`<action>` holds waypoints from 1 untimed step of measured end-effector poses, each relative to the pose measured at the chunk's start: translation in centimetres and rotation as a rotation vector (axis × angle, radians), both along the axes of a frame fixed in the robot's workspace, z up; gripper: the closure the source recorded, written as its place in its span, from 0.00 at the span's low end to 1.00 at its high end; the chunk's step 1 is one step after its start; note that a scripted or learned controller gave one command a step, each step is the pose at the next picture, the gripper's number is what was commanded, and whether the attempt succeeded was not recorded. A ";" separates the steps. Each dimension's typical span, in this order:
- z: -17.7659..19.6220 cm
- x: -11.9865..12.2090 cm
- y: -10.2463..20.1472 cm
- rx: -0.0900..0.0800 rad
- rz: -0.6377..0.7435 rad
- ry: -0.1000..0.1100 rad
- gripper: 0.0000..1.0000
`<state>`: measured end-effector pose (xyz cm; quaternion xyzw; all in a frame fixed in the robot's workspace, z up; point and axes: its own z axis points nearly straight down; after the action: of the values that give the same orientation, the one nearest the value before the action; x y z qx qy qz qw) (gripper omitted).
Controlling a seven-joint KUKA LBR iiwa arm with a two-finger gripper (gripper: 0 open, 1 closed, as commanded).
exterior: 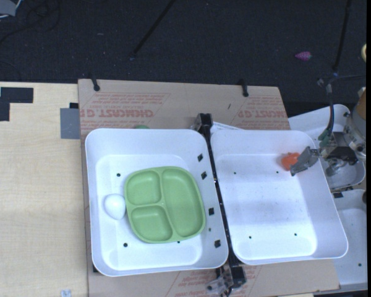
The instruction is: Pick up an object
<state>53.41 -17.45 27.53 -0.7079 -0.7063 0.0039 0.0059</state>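
Landmark is the black divider (211,184) between the two white bins: to its right, the right bin (278,228) holds a small orange object (289,160) near its far right corner. The gripper (304,161) comes in over that bin's right rim, its dark fingers right beside the orange object and seemingly touching it; how far they are spread and whether anything sits between them cannot be told. Left of the divider, the left bin (105,147) holds a green three-compartment plate (164,203) with a white egg-like ball (115,206) touching the plate's left edge.
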 end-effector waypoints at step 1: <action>0.6 0.2 0.0 -0.002 0.003 -0.011 0.00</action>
<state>53.60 -17.43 28.15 -0.7070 -0.7072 0.0007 0.0014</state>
